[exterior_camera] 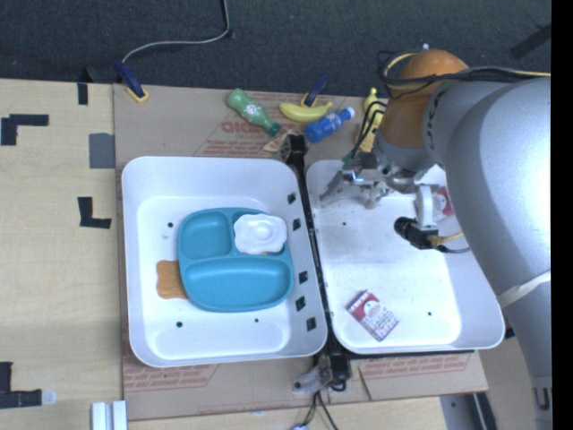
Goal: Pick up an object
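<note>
At frame's upper right, the hand, finger state unclear, hovers over the white right bin; small red-and-white packet lies below it, toward the bottom edge.

We look down on two shallow white bins side by side. In the left bin we see a blue divided plate with a white fried-egg toy resting on its upper right corner, and an orange piece tucked at the plate's left edge. In the right bin a small red and white packet lies near the front. The grey arm reaches in from the right, and its gripper sits low over the right bin's back left corner. Behind the bins, on cardboard, lie a green bottle, a yellow banana and a blue bottle.
</note>
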### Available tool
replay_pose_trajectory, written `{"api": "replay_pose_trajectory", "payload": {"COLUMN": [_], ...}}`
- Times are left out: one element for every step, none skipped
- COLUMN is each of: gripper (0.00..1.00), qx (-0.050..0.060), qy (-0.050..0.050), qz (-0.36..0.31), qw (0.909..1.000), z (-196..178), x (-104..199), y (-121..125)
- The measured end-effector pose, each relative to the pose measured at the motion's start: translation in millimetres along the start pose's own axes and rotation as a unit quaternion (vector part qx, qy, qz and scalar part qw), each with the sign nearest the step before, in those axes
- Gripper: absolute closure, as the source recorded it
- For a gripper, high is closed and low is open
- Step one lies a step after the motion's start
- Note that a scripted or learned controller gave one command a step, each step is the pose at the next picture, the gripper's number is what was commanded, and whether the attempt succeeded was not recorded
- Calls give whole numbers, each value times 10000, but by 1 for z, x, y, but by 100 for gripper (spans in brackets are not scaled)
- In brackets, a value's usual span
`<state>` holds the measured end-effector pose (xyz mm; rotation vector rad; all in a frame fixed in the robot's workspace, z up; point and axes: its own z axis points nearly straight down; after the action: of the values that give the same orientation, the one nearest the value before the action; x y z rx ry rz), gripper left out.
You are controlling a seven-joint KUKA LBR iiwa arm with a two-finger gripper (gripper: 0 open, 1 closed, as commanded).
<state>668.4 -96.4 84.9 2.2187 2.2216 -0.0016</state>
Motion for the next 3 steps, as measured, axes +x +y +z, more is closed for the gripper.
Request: {"api": "replay_pose_trajectory", "payload": {"gripper": [0, 0, 0], "qx": [-2, 0, -3], "qy": [1, 7, 1], "qz": [0, -1, -4], "qw": [10000, 10000, 10000], "z": [0, 0, 0], "x": [-4, -2, -5], "y": [-8, 0, 0]}}
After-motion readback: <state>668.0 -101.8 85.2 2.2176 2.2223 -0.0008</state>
